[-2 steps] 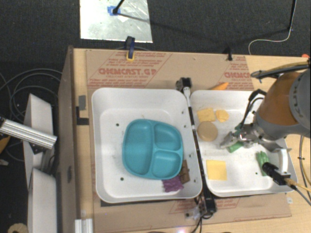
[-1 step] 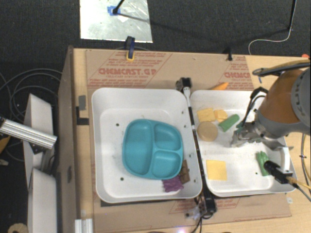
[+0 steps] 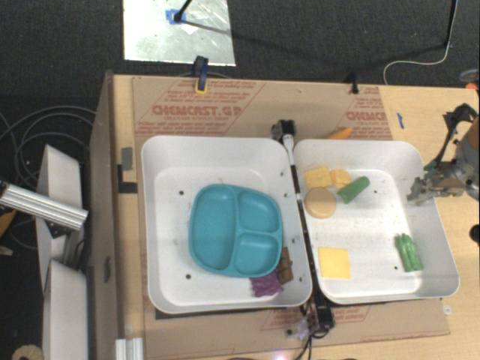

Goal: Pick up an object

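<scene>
My gripper [image 3: 420, 192] hovers at the right rim of the right bin [image 3: 375, 154], with nothing seen in it. In that bin lie a tan round piece [image 3: 321, 202], yellow chunks [image 3: 327, 177], a green cylinder [image 3: 353, 189], a flat yellow square [image 3: 334, 262] and a green ridged piece [image 3: 409, 252]. The green ridged piece lies just below my gripper, near the right wall. The left bin [image 3: 169, 163] holds a teal divided plate [image 3: 235, 229], with a purple item [image 3: 264, 285] and a brown item [image 3: 286, 267] at its lower right edge.
An orange item [image 3: 341, 133] lies on the cardboard behind the right bin. A clamp [image 3: 285, 131] sits where the bins meet at the back. Cables and metal rails lie off the bench to the left.
</scene>
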Controlling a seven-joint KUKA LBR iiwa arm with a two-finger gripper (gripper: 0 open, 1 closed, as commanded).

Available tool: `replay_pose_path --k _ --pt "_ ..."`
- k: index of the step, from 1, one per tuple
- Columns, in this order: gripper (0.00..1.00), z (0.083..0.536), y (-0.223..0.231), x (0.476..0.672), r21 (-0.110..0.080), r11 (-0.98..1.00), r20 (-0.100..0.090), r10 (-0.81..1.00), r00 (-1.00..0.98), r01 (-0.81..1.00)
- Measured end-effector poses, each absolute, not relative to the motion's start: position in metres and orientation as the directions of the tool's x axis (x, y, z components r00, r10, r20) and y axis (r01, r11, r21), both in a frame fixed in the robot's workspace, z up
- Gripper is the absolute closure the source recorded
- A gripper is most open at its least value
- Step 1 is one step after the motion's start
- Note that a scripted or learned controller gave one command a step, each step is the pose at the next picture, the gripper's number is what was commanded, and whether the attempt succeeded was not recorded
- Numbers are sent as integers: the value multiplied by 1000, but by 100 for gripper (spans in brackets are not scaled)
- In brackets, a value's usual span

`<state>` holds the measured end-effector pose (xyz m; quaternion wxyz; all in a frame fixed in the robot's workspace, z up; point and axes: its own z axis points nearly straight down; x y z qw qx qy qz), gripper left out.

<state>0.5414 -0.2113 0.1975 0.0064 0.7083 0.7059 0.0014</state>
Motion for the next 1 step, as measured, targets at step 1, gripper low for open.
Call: replay_pose_path --k 1 --pt "100 185 -154 548 2 7 0 1000 -7 1000"
